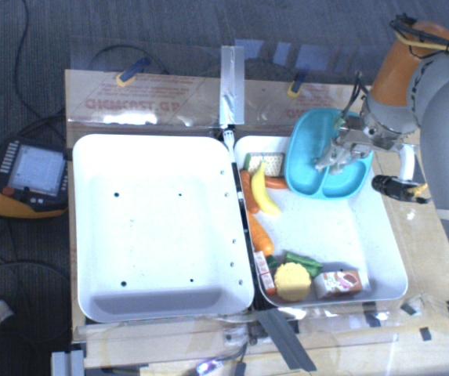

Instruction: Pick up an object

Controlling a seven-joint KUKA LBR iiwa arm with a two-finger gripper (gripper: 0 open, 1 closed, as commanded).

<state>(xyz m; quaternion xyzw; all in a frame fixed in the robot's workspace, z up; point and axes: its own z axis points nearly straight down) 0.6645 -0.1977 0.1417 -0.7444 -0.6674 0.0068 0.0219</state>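
Yellow toy [291, 280] overlapping green piece [306, 262], partly hidden.

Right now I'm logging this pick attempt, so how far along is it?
Done: the gripper has reached the blue bowl in the right bin, and the bowl sits tilted, its rim raised. In hand: the fingers look set on the bowl's rim, though a firm hold is unclear. Left: lifting it clear. The banana, carrot and yellow corn lie untouched.
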